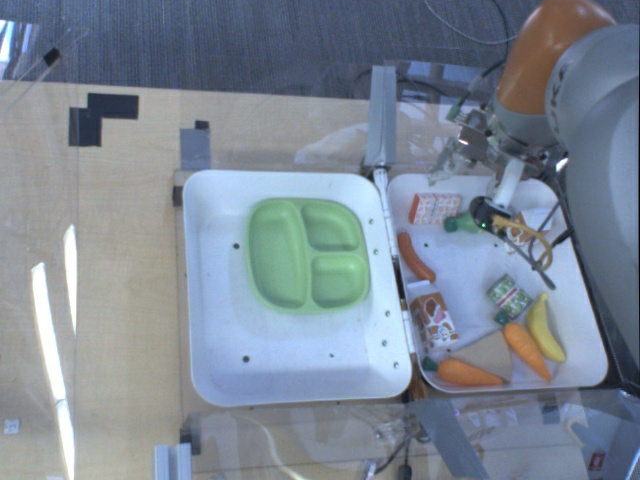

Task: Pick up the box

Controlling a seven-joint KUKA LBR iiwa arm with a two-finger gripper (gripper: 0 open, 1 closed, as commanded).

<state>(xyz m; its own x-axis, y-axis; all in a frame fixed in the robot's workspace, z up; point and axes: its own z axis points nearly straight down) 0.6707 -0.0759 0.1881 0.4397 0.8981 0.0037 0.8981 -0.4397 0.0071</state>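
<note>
Overhead, the grey arm with its orange band [545,33] reaches in from 3 o'clock and hangs over the far edge of the right bin [590,363]. The gripper [462,148] sits at about 12 o'clock of that bin, above the rim. Whether the pincer is open or closed I cannot tell, and nothing can be seen held in it.

Three boxes lie in the right bin, and which one the task means is not clear. The white box [435,208], printed in orange, lies flat at 11 o'clock, nearest the gripper and apart from it. The brown box [433,320] lies at 8 o'clock, close to the bin's left wall. The green box [508,296] lies at 4 o'clock, just beside the banana [545,328].

A red sausage [415,256] lies at 9 o'clock, between the white box and the brown box. One carrot [468,372] lies at 6 o'clock along the near wall, and a second carrot [525,350] at 5 o'clock, next to the banana.

The left bin [220,368] holds a green divided plate [305,253], set a little toward 12 o'clock of its centre.
</note>
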